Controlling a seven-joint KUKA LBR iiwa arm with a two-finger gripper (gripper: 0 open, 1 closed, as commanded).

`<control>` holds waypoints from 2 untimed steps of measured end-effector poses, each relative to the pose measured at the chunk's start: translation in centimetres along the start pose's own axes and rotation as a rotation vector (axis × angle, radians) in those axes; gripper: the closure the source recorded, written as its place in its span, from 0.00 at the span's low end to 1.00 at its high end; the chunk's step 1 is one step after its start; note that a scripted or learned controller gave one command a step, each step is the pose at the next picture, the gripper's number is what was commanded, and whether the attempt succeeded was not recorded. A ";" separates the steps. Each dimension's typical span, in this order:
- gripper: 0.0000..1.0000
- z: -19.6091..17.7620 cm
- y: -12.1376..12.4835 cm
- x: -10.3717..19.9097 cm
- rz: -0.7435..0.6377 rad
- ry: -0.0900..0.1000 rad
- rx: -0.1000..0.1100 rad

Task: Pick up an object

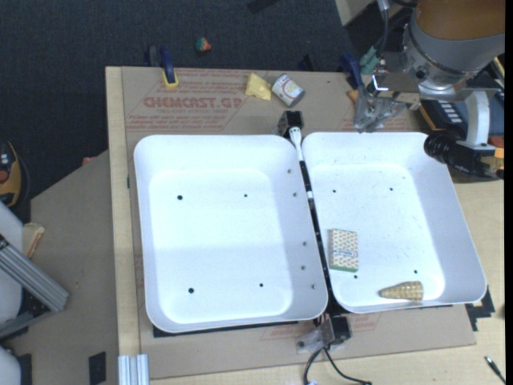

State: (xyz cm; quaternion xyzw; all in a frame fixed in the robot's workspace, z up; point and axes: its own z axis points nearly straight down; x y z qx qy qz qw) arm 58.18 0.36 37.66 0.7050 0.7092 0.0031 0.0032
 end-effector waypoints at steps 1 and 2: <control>1.00 -11.6 -2.4 4.3 0.000 0.003 -0.007; 1.00 -3.1 -2.1 13.1 -0.004 0.001 0.020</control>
